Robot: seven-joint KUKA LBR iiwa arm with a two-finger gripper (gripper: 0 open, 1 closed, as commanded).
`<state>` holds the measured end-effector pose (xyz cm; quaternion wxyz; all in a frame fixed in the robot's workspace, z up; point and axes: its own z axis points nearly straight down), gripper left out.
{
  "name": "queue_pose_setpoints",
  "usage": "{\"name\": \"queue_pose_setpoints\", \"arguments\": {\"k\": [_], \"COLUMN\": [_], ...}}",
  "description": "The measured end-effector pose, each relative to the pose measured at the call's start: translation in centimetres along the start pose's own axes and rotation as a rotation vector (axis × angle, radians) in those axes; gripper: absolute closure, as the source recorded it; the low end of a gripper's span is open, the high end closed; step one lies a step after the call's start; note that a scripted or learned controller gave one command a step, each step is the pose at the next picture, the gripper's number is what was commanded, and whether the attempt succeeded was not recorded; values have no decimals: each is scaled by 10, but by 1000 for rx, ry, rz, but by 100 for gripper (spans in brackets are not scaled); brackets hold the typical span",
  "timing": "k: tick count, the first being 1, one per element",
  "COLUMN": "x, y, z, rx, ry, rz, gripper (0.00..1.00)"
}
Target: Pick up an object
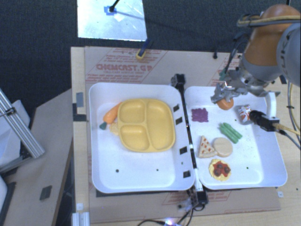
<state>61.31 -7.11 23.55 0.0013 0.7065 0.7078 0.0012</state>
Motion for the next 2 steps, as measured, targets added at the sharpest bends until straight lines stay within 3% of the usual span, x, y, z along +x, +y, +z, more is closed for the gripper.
{"name": "queue_pose_setpoints", "arguments": {"k": [2], "x": [-10], "y": [1], "z": [11], "rx": [2], "ry": [-1], "rz": [1], "gripper": [100]}}
